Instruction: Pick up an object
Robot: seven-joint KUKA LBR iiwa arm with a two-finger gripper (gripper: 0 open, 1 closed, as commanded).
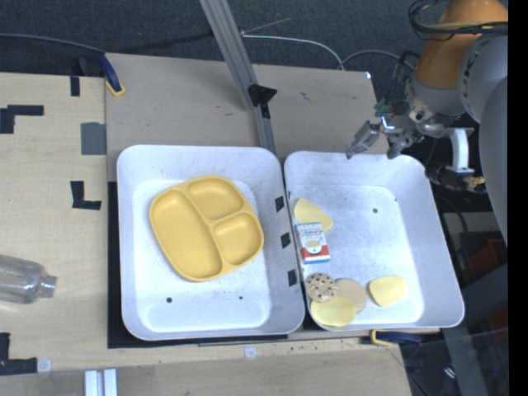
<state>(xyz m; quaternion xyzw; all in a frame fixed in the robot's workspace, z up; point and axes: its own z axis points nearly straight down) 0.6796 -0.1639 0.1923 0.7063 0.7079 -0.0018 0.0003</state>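
Observation:
My gripper (pixel 378 141) hangs over the far rim of the right bin (pixel 412 213), its two fingers spread open with nothing between them. Several small items lie along that bin's left and near sides. A pale yellow piece (pixel 311 214) sits by the left wall, with a small red-and-white carton (pixel 313 244) just below it. Nearer the front lie a chocolate-chip cookie (pixel 320 285), a tan round piece (pixel 350 290), a yellow piece (pixel 333 311) and another yellow piece (pixel 386 289). All of them lie well apart from the gripper.
The left bin (pixel 140 221) holds a yellow divided plate (pixel 205 227). A metal pole (pixel 235 52) slants across the bench toward the gap between the bins. A clear bottle (pixel 23 280) lies at the far left on the bench.

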